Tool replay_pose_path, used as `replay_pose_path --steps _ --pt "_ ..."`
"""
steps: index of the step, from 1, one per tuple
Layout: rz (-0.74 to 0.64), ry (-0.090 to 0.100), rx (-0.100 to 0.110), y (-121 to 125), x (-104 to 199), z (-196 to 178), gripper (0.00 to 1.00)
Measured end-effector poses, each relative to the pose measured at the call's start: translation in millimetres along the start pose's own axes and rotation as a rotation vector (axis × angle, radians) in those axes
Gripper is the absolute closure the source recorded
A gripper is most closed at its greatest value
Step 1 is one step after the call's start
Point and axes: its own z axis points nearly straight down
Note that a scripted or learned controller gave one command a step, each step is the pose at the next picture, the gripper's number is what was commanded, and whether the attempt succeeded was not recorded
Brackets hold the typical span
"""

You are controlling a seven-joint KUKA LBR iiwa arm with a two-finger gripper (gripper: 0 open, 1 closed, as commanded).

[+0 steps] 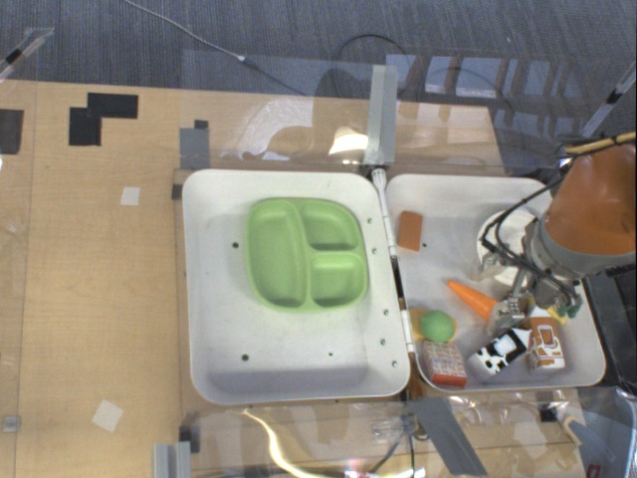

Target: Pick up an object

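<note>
Gripper (518,312) low in the right white bin (438,202), lower right of frame.
Whether it grips anything cannot be told; it hangs above a black-and-white cow toy (501,352), beside an orange carrot (470,297).

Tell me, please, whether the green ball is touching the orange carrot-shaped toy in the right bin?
Apart. The camera view shows white bin floor between the green ball and the orange carrot-shaped toy, which lies up and to its right.

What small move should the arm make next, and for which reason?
Probably a short descent: the tool hangs in the right bin above the black-and-white toy, with the orange carrot beside it, and I see no object between its fingers.
</note>
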Motion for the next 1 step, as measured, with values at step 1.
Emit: replay_pose_path --steps 1 --pt "-0.015 -0.003 -0.003 78.2 -15.3 -0.5 0.00"
